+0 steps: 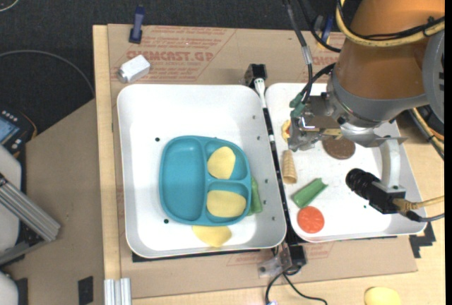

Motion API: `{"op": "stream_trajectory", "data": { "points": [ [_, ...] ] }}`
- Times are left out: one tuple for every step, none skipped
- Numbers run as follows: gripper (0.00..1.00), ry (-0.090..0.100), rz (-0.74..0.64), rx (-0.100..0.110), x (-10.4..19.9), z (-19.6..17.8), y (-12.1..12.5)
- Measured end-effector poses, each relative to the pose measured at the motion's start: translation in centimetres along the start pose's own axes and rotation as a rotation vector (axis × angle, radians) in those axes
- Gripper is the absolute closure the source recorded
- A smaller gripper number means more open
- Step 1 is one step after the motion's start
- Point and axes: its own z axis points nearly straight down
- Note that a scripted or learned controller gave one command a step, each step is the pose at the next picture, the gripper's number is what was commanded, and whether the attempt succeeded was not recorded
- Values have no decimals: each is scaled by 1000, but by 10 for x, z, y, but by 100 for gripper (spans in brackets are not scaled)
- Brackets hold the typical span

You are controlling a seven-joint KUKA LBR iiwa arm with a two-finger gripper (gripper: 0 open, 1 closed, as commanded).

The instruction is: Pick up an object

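While its jaws' state cannot be told, the grey-and-orange arm's gripper (304, 128) hovers at the right white bin's (353, 231) ten o'clock corner, seemingly seeking a pick.

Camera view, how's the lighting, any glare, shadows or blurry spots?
Camera view: even, soft lighting; mild sheen on the arm's orange band; faint shadow beside the teal divided plate in the left bin; the pincer area is dark and cluttered; the bench stays sharp.

Smooth, glossy white plastic on both bins (134, 155). The blue tray (185, 176) looks like matt plastic, and the bench board (183, 53) underneath is rough, printed brown cardboard.
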Motion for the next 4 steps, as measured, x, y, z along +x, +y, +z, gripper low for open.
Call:
{"op": "stream_trajectory", "data": {
  "points": [
    [100,-2,7,3,-7,-2,-3],
    [100,1,-1,6,63,6,-4],
    [100,4,5,-15,53,-184,-1],
    [100,-2,12,12,-2,-127,-3]
  ]
}}
